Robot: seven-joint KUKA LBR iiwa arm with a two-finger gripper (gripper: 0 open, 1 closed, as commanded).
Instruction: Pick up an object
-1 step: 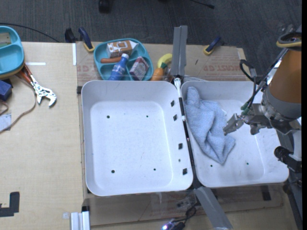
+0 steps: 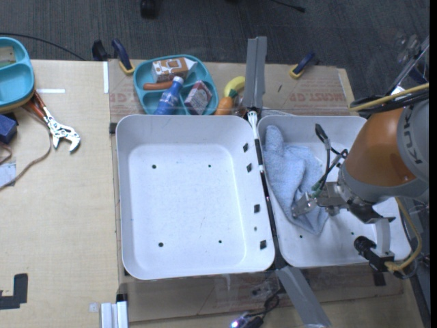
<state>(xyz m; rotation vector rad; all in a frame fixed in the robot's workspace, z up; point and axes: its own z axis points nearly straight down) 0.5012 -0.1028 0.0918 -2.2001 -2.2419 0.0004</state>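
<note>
Two shallow white plastic bins with rounded corners sit side by side on a tan bench. The left bin (image 2: 188, 197) has a smooth floor marked by a few small dark dots and dark clips along its right wall. The right bin (image 2: 328, 251) holds a pale blue cloth (image 2: 287, 169), soft and crumpled, lying in folds along the bin's left side from near the top wall down past the middle.

The arm (image 2: 382, 156) enters from the right, its orange band rounded and glossy above a grey wrist. The gripper (image 2: 304, 207) is metallic and sits low over the lower edge of the cloth, touching or just above the fabric. Its jaws are too small and too mixed in with the folds to judge; whether they are spread or closed, and whether any fabric lies between them, cannot be told. Thin dark cables loop beside the wrist.

Behind the bins stands a teal divided tray (image 2: 147, 91) with curved walls. It carries a blue bottle (image 2: 167, 96), a small printed box (image 2: 171, 67) and a dark wrapped item. Just right of the tray lie an orange carrot-shaped piece (image 2: 226, 105) and a yellow banana-shaped piece (image 2: 234, 86). A bright metal wrench (image 2: 61, 134) lies on the bench well to the left, near a second teal tray (image 2: 17, 80) at the picture's edge.
</note>
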